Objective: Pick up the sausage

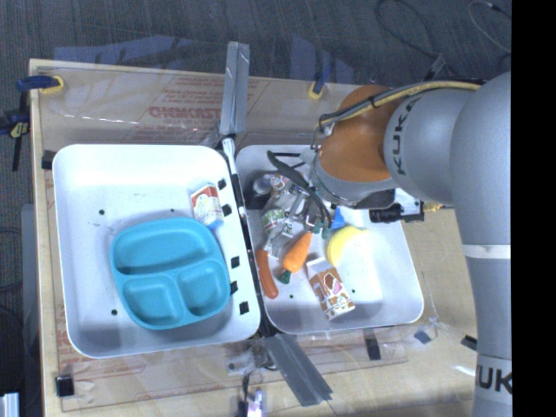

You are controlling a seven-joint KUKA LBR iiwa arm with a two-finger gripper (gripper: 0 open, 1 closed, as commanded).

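Sausage lies at the right bin's 9 o'clock wall, beside the carrot; likely light, smooth, slippery, best pinched mid-length; gripper jaws' state cannot be told.

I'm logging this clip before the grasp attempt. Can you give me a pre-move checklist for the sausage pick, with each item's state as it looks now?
1. Sausage in view: ok, it lies at the left edge of the right bin.
2. Sausage free on top: ok, nothing lies over it.
3. Room beside it: not ok, the carrot sits close on its right and the bin wall on its left.
4. Gripper over the sausage: not ok, it is up and to the right of it, above the clutter.
5. Jaws open or shut: cannot tell.
6. Nothing held already: cannot tell.
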